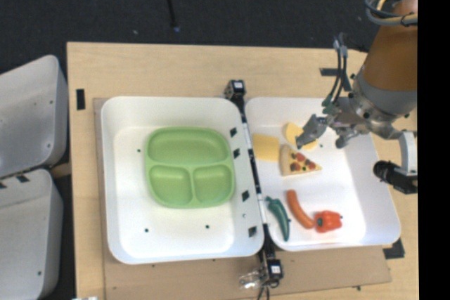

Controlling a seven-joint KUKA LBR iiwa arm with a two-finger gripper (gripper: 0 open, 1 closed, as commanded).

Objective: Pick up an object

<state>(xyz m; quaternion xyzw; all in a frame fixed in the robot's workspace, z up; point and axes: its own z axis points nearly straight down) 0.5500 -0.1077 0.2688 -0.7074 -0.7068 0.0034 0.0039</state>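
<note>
Fingers (309, 133) of the gripper (326, 136) look spread apart, and nothing sits between them. I see only white bin floor in the gap.

The gripper hangs over the back part of the right bin (365, 214). One finger is just beside a small yellow piece (292, 130), maybe touching it. I cannot tell for sure.

No toy is picked up yet. All the food toys lie in the right bin: a yellow square (266, 147), a pizza slice (299, 164), a green pepper (280, 216), an orange sausage (299, 210) and a red pepper (328, 220).

I think the job is only just started. The gripper must close on a toy and lift it. The yellow piece and the pizza slice are nearest.
</note>
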